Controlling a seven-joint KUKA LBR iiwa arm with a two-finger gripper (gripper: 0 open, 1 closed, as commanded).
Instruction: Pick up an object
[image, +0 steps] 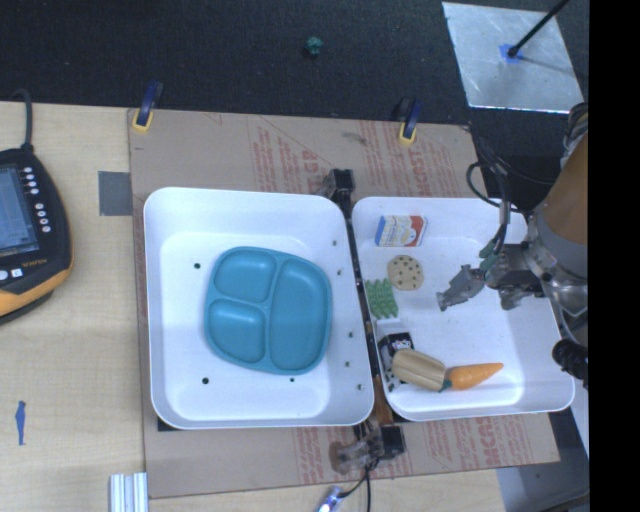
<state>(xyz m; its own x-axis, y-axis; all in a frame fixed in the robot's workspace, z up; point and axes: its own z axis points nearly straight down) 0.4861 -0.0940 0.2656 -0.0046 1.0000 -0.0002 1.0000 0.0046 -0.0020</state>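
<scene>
The gripper (462, 287) is seen over the right bin (530, 400), fingers spread, nothing held between them. A cookie (405, 271) lies to its left, a small carton (400, 231) beyond. A carrot (474, 375) and bread roll (417, 368) are touching near the front wall. A blue plate (268, 310) is set in the left bin (170, 390).

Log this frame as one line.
gripper: above right white bin, nothing between its fingers | nearest: round tan cookie | orange carrot: untouched | blue divided plate: left bin
</scene>
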